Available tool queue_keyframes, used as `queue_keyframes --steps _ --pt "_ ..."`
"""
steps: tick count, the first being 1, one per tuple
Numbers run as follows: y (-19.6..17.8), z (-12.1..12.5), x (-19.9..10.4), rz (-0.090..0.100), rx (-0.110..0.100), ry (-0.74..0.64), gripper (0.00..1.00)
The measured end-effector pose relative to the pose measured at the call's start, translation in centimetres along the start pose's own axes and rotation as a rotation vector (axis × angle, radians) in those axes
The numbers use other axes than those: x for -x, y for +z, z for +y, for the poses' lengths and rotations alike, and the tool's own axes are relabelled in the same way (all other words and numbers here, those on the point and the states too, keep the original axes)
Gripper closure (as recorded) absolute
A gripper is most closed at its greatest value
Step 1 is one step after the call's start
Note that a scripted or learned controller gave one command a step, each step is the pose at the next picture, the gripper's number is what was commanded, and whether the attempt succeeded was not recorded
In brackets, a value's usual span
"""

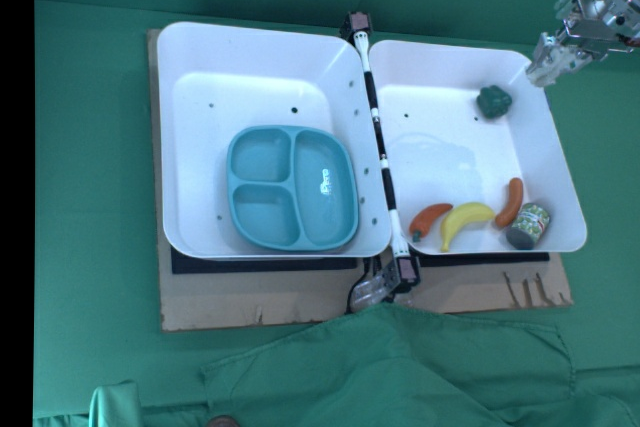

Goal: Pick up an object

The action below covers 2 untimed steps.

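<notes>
The right bin [455,65] holds a dark green broccoli piece [493,101] near its back right corner. Along its front lie a red-orange pepper [429,218], a yellow banana [463,221], an orange sausage [511,201] and a small can [528,225] in the front right corner. My gripper [553,59] hangs at the upper right, above the bin's back right rim, right of the broccoli. Nothing shows between its fingers.
The left bin [200,55] holds a teal divided plate [292,187]. A black-and-white rod [375,130] runs between the bins. Brown cardboard [200,300] lies under both bins, and green cloth [400,365] bunches up at the front.
</notes>
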State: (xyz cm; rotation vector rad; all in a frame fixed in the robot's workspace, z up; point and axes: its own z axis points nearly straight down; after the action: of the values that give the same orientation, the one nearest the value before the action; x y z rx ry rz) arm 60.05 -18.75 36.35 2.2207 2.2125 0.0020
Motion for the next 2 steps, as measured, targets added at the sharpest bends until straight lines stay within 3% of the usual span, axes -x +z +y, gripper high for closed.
queue_keyframes --steps 1,2 --pt "0.0 -1.2 -6.1 0.002 -0.002 0.0 1.0" --pt "0.6 -0.2 -9.4 0.003 -0.003 0.0 1.0"
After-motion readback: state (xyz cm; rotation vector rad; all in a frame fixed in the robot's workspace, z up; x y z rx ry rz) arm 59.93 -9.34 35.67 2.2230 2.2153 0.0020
